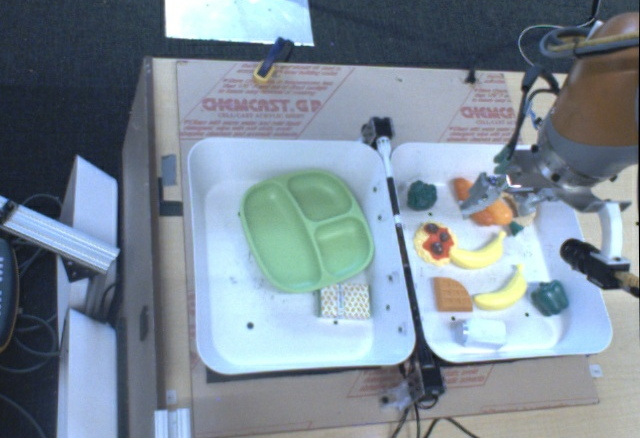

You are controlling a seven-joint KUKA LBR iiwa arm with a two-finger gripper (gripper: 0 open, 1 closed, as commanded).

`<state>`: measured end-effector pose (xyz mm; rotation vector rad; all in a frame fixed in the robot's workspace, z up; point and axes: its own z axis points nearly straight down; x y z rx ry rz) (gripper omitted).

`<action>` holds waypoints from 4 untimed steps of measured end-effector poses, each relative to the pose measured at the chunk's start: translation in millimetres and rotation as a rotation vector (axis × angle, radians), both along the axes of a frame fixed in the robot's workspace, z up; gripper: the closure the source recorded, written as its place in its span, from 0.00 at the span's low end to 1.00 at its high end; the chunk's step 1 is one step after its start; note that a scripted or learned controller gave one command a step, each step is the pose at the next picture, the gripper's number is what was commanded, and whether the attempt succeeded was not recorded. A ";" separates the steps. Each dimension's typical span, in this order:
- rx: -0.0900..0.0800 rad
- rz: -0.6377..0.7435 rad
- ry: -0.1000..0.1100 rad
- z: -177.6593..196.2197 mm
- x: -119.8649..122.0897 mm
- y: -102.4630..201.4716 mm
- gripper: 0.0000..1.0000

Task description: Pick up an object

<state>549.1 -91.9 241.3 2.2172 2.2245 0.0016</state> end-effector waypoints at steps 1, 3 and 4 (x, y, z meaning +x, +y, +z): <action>0.000 -0.003 0.004 -113.8 12.9 -28.0 0.00; 0.000 0.002 -0.004 -145.8 102.0 -29.6 1.00; -0.001 0.002 -0.006 35.1 89.8 27.2 1.00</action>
